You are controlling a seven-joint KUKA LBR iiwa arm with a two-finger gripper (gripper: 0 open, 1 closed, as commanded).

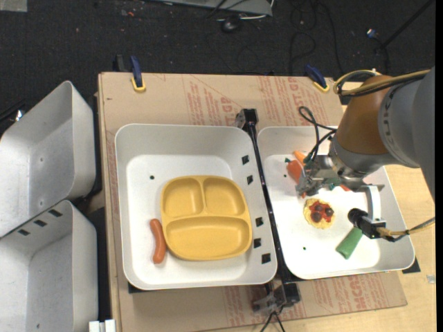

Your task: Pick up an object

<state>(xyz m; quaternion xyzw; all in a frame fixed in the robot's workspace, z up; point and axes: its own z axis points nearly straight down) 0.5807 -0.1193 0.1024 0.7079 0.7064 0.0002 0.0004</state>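
In the right bin [394, 254] lie a small pizza-like disc with red topping [320, 212], a green stick with a black end [351, 239] and an orange piece [297, 164] near the back. My gripper [311, 180] hangs low just behind the pizza disc and beside the orange piece. The wrist hides its fingers. In the left bin [135, 151] sits a yellow divided tray [205, 217] with a sausage [158, 241] lying to its left.
The grey arm with its orange band [367, 126] reaches in from the right over the right bin's back half. A black divider [259, 185] runs between the bins. Two white containers [41, 185] stand off the bench at the left.
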